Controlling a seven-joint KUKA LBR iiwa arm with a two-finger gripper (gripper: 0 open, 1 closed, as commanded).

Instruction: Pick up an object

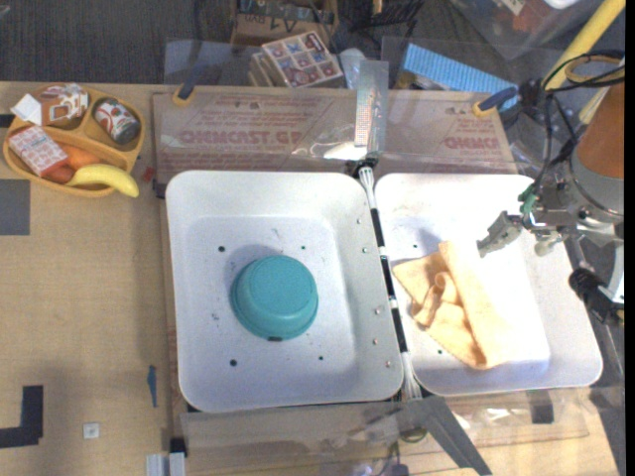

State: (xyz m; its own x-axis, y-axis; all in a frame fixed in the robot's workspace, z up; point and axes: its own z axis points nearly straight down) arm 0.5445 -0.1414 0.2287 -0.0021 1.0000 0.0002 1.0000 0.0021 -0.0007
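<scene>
**Gripper over the right bin, cloth lying loose**

I'm looking down on both bins. In the left bin (198,216) a teal bowl (275,297) sits upside down near the middle, alone on the white floor. In the right bin (566,355) a yellow cloth (461,310) lies crumpled, its bunched folds close to the divider between the bins and one flap stretching toward the near edge.

My arm (600,167) comes in from the right, orange band showing at the frame's edge. The gripper (521,234) hangs over the far right part of the right bin, just past the cloth's upper corner. Its fingers are spread apart, one grey finger (496,234) angling down toward the cloth, the other to its right. I see nothing between them, so the tool is released and carrying nothing. Whether that left fingertip touches the cloth I can't tell from this angle.

Off the bench's far left corner, a yellow tray (30,157) holds a banana (104,178) and other toy food.
</scene>
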